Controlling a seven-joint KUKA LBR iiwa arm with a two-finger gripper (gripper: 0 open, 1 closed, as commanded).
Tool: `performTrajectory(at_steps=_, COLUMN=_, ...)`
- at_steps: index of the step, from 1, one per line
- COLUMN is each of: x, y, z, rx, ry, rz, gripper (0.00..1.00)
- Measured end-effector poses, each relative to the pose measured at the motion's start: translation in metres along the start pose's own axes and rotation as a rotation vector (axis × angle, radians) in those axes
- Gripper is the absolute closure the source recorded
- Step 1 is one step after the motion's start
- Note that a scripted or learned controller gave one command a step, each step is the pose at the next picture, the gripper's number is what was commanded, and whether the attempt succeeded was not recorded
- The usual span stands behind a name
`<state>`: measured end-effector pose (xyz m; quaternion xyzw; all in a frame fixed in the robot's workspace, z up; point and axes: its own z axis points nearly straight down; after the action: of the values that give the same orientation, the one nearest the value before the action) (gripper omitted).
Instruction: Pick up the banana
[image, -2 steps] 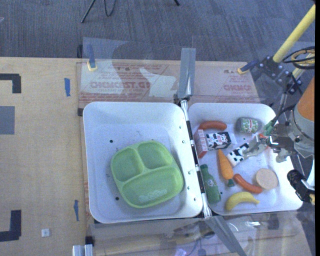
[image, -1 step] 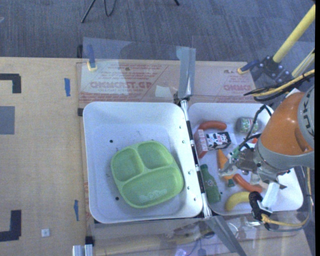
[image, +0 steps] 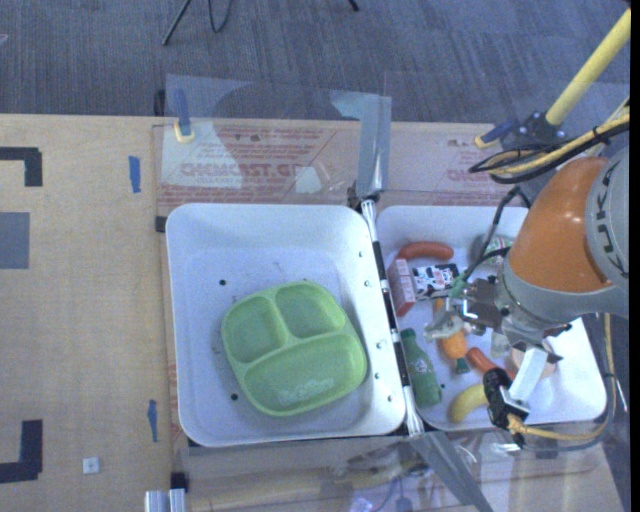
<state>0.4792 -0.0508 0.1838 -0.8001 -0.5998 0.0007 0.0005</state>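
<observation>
The banana (image: 467, 404) is small and yellow. It lies near the front edge of the right bin (image: 578, 398), just right of a green bottle (image: 421, 368). My gripper (image: 452, 318) hangs over the middle of that bin, above an orange carrot-like piece (image: 455, 346). It is well behind the banana and apart from it. The grey and orange arm (image: 560, 250) covers the bin's right half.
The left bin (image: 200, 260) holds a green divided plate (image: 293, 346). In the right bin lie a red sausage (image: 426, 250), a red packet (image: 402, 284), a black-and-white toy (image: 436, 276) and a red piece (image: 480, 359). Yellow cables (image: 560, 150) run at the back right.
</observation>
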Motion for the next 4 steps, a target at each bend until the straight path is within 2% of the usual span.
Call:
performTrajectory(at_steps=1, x=-0.064, y=0.018, z=0.054, rx=0.002, ry=0.001, rz=-0.121, gripper=0.0)
performTrajectory(at_steps=2, x=-0.043, y=0.018, z=0.09, rx=-0.025, ry=-0.004, rz=0.031, gripper=0.0)
performTrajectory(at_steps=3, x=0.077, y=-0.023, z=0.0, rx=0.001, ry=0.0, rz=0.205, gripper=0.0)
performTrajectory(at_steps=4, x=0.114, y=-0.029, z=0.057, rx=-0.021, ry=-0.009, rz=0.244, gripper=0.0)
